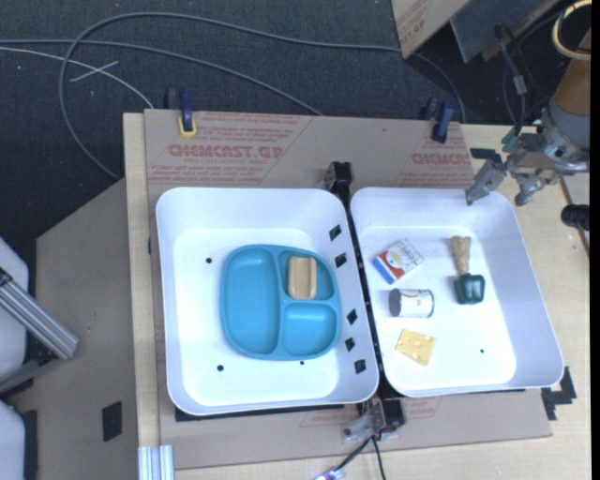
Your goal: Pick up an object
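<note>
The arm (574, 103) runs off the right edge, so most of it is cut away. The carton's (397, 260) print is too small to read. A box (427, 21) at the top is cropped by the frame — so is a metal rail (28, 314) at the left.

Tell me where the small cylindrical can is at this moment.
The small cylindrical can lies on its side in the right bin, left of centre, between the red-and-blue card above it and the yellow cheese wedge below.
</note>
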Controlling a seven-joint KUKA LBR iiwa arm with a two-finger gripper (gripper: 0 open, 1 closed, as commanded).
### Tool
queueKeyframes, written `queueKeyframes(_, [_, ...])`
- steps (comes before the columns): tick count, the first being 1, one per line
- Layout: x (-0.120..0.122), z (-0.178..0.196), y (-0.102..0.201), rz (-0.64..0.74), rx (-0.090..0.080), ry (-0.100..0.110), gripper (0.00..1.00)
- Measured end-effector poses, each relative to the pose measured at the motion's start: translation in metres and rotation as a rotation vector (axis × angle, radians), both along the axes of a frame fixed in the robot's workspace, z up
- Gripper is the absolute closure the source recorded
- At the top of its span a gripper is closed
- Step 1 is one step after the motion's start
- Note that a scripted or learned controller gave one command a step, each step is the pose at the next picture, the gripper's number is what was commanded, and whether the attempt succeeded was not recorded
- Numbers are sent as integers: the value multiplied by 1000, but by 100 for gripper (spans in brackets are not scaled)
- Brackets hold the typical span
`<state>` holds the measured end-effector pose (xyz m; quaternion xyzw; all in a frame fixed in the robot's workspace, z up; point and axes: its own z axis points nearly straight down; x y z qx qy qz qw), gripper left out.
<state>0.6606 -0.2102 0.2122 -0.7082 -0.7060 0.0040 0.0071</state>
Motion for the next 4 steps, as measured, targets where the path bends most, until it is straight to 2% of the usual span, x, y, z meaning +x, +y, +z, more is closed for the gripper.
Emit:
queueKeyframes(1, [3,10,1,4,-4,-15,0])
queueKeyframes(2, [-3,-36,6,4,-2,-10,0])
queueKeyframes(4, [3,-130,13,4,-2,-9,0])
